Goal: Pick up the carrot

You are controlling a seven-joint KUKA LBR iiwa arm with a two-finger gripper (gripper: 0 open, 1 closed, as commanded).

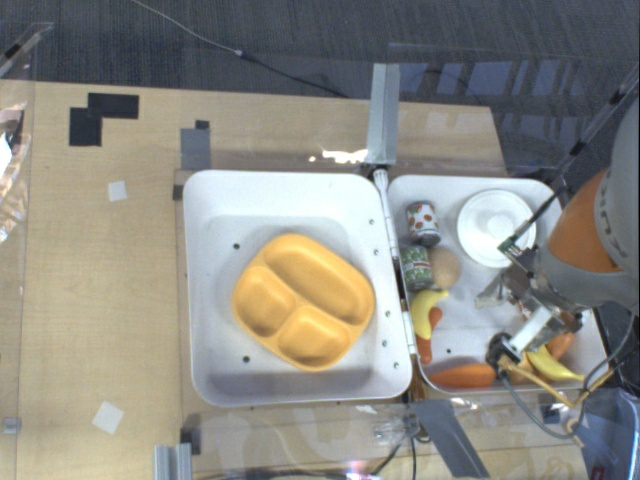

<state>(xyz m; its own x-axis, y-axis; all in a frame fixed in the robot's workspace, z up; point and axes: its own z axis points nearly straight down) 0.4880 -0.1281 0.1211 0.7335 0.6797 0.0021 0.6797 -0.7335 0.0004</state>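
Hovering just right of the carrot (pixel 463 375), the gripper (pixel 503 353) is showing no readable state; carrot judged light, rigid, smooth, best gripped mid-length.

The pale wooden bench top (pixel 120 298) looks matt, with a faint grain. On it, the two shallow white plastic bins, the left bin (pixel 215 298) and the right bin (pixel 585 298), have smooth, slightly glossy walls. In the left bin, the yellow three-compartment plastic tray (pixel 303 299) has a smooth satin sheen. At twelve o'clock from that tray, the grey metal bracket (pixel 383 108) is brushed and dull. In the right bin, the round white plate (pixel 493 226) shines glossy, the orange carrot (pixel 462 375) looks smooth and faintly shiny like moulded plastic, and the small printed can (pixel 423 222) carries a glossy label.
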